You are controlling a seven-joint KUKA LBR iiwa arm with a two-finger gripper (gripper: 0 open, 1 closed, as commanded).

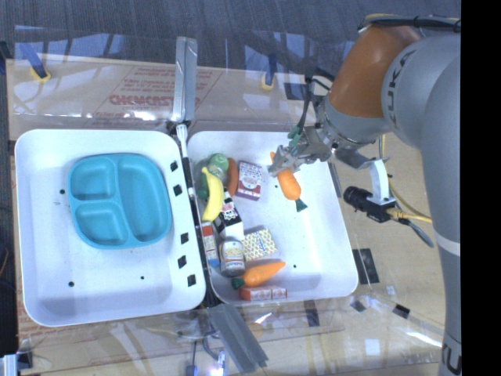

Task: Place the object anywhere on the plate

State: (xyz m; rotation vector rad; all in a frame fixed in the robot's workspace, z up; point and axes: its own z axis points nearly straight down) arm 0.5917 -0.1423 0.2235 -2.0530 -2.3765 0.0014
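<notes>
While the carrot [290, 186] hangs above the right bin [325, 233] with its orange body just below the pincer [286, 165], the grip appears closed on the carrot's upper end, and the green stem points down toward the bin floor. The object is therefore judged lifted clear of the pile, so the pick step looks complete. The transfer and release remain. The blue plate [120, 200], divided into 3 compartments, lies in the left bin [47, 288], well apart from the carrot, across the divider between the 2 bins. Other items lie along the right bin's left side: a banana [211, 195], a small red carton [250, 180] and a second carrot [263, 272]. Both bins rest on the table [391, 319].
</notes>
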